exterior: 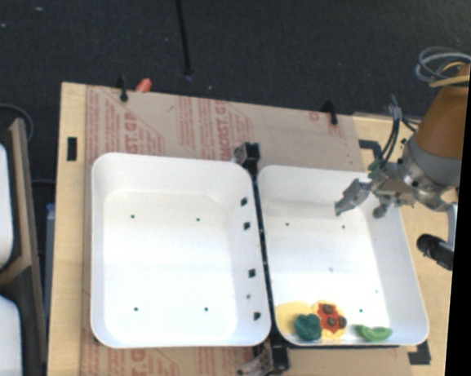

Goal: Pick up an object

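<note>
currently gripper (365,199) hangs open and empty over right bin (393,262); toys well below it at the near wall. teal toy (308,327) looks soft, light; pinch across its middle.

left bin (172,251): looking like smooth white plastic, its floor catching a soft sheen
right bin (328,248): showing the same smooth white plastic, slightly glossy
tabletop (192,126): appearing as matt pale board, like wood or card, printed with red lettering
hand (366,199): looking like dull grey metal
arm band (445,119): shining as smooth glossy orange casing
yellow piece (290,317): looking matt and soft
green items (373,333): appearing matt, material unclear
floor (273,39): showing as dark, rough, speckled carpet-like surface
</note>
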{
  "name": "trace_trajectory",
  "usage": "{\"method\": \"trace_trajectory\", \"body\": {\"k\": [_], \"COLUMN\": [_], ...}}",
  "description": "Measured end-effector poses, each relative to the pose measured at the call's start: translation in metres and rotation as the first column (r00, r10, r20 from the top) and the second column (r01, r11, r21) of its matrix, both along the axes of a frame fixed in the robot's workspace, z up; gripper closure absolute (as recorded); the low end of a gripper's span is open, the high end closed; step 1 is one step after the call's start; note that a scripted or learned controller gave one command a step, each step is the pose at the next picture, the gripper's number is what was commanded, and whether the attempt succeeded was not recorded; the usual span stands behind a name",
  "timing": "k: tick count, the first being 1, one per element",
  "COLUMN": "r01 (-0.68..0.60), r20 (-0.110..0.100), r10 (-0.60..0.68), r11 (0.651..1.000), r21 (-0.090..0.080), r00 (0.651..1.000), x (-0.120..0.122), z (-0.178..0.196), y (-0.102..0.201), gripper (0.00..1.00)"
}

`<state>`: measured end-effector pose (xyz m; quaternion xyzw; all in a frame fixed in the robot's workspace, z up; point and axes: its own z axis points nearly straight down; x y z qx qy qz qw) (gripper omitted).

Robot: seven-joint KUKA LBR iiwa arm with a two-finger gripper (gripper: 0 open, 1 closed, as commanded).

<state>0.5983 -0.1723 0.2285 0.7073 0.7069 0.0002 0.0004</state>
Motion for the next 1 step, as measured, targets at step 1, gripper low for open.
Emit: {"method": "trace_trajectory", "body": {"k": [1], "r01": [0.0], "r20": [-0.004], "r10": [0.0], "r11": [1.0], "r21": [0.001], "r00": [1.0], "x": [-0.0619], "z": [-0.0489], "y": [0.0183], "gripper": [0.0]}}
